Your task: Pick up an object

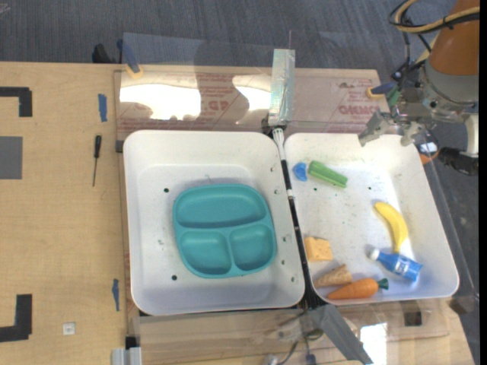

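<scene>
Right bin (437, 226) contents: green block (327, 174) beside small blue piece (299, 172); yellow banana (392, 223); blue bottle (397, 264) (lying flat); cheese wedge (318, 248); bread piece (332, 274); orange carrot (354, 288) along the front wall.

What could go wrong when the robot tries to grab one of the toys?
The carrot, bread piece and blue bottle lie crowded in the right bin's near corner, so reaching for one could bump or drag another. The banana is curved and smooth-looking, so it might slip out. The tool hangs over the bin's far rim, and a straight drop there could hit the rim.
</scene>
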You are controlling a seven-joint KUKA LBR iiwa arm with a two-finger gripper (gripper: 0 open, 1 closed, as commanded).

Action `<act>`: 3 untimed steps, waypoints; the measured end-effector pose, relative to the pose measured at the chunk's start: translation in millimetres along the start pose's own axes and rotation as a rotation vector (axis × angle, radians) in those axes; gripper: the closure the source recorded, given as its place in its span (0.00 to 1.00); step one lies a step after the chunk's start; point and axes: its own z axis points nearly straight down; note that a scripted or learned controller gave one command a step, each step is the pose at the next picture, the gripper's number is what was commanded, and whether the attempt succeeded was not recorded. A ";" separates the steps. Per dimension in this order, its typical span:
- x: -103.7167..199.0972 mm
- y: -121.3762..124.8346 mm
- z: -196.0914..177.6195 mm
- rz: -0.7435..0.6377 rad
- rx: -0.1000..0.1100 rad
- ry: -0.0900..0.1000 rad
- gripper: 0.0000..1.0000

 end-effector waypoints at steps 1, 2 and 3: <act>-22.0 -48.4 131.9 -0.208 -0.004 -0.002 0.00; -14.1 -54.0 134.9 -0.315 -0.002 0.000 0.00; 30.3 10.5 135.6 -0.244 -0.001 -0.001 0.00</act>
